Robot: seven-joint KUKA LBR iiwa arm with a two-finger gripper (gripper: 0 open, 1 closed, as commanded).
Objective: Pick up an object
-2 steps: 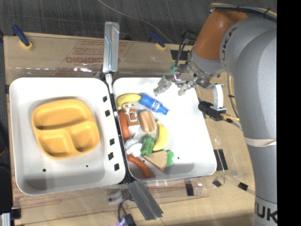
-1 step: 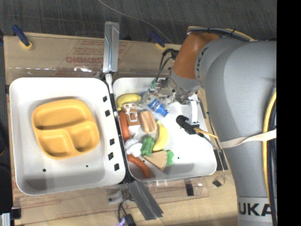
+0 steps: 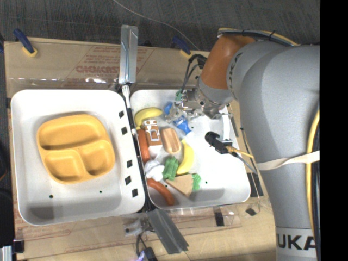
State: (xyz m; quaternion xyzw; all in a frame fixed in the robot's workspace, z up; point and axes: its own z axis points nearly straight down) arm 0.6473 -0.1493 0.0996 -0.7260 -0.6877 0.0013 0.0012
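The right bin [image 3: 228, 186] holds a heap of toy food along its left side. In it are a yellow rounded piece [image 3: 148, 115], a tan bun [image 3: 170, 140], a yellow banana [image 3: 188, 157], a green piece [image 3: 171, 168], a red sausage [image 3: 160, 190] and a blue piece [image 3: 182, 126]. My gripper [image 3: 182, 107] hangs over the far end of this bin, just above the blue piece and right of the yellow rounded piece. I see nothing clearly held in it.
The left bin [image 3: 32, 200] carries a yellow divided tray [image 3: 75, 147]. A raised divider [image 3: 132, 145] separates the two bins. The grey arm [image 3: 272, 102] covers the right bin's right rim. A brown wedge [image 3: 182, 187] and a small green piece [image 3: 196, 181] lie near the front.
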